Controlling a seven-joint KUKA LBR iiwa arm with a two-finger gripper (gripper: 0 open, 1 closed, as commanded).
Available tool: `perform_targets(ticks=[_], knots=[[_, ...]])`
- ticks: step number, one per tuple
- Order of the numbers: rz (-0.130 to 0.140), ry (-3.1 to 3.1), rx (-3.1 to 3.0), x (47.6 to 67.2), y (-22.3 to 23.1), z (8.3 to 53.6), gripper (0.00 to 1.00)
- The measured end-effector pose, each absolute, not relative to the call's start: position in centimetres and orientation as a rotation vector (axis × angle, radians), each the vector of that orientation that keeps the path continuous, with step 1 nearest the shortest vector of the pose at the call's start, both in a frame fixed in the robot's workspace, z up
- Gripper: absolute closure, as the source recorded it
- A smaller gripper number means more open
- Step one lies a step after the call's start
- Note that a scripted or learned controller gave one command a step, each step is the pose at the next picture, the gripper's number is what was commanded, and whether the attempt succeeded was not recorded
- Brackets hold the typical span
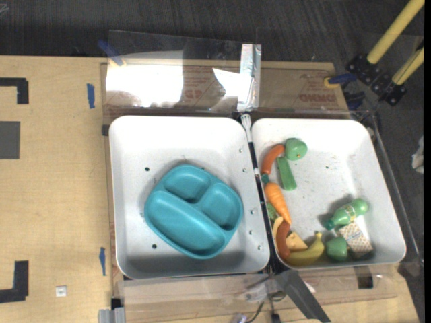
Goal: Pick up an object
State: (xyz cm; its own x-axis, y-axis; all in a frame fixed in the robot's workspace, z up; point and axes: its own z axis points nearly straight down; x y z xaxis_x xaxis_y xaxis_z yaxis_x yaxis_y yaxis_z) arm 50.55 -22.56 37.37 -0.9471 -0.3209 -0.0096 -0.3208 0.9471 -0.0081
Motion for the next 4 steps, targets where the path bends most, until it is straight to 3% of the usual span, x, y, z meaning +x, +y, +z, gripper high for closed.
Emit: perform_targets(ticks=[1, 2, 3, 4], knots=[[0.001, 3.017, -0.859, 57.5, -22.2, 29.7, 1.00], [-0.002, 2.952, -1.050, 66.6, -22.1, 29.0, 1.00], [-0.009, 2.964, -0.996, 66.9, -22.3, 34.5, 1.00], [0.002, 2.779, -1.459, 60.8, -22.3, 25.1, 1.00]])
